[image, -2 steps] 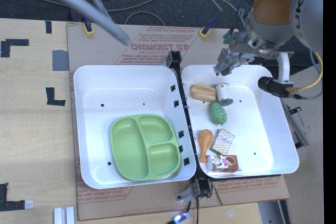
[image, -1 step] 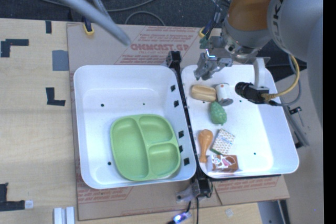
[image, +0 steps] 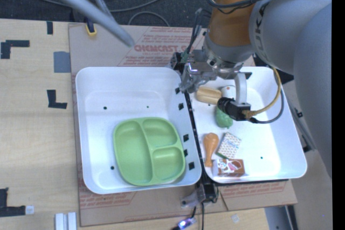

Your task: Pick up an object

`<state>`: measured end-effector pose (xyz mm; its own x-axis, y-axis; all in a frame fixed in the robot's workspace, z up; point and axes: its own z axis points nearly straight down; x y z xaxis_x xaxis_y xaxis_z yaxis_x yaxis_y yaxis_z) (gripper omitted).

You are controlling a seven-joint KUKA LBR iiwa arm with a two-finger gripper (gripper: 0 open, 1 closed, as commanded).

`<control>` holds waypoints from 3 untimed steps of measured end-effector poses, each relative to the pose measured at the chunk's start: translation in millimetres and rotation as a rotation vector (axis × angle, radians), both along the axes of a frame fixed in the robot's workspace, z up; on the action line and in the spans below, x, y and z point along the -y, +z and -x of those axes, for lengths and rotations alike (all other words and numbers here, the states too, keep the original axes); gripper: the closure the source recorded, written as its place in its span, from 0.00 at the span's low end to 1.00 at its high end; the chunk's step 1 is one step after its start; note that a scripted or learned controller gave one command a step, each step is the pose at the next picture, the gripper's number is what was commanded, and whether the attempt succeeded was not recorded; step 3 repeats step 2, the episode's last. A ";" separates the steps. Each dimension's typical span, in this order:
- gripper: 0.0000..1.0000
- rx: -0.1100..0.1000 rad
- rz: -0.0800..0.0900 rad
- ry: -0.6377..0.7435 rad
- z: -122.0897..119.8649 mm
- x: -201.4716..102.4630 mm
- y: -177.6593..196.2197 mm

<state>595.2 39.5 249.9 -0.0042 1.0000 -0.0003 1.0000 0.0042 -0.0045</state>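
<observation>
My gripper (image: pixel 190 79) hangs over the left edge of the right bin (image: pixel 280 137), under the orange wrist band. A tan bread-like roll (image: pixel 208 95) lies just right of it. A green lumpy object (image: pixel 223 117) sits below the roll, partly behind a black fitting on the arm's cable. Lower in the same bin lie an orange drumstick-shaped piece (image: pixel 209 146), a small patterned packet (image: pixel 229 145) and a red and white packet (image: pixel 231 167). Nothing shows between the gripper's tips.
The left bin (image: pixel 97 89) holds a green divided plate (image: pixel 150 151). A black ridge with clips (image: pixel 188 126) runs between the two bins. The grey arm covers the upper right of the right bin. Cables run across the dark floor behind.
</observation>
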 end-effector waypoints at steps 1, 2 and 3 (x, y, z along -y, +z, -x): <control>1.00 0.000 0.000 0.001 21.3 -52.3 -18.5; 0.00 0.002 0.000 -0.002 20.3 -50.3 -17.6; 0.00 0.002 0.000 -0.002 20.3 -50.3 -17.6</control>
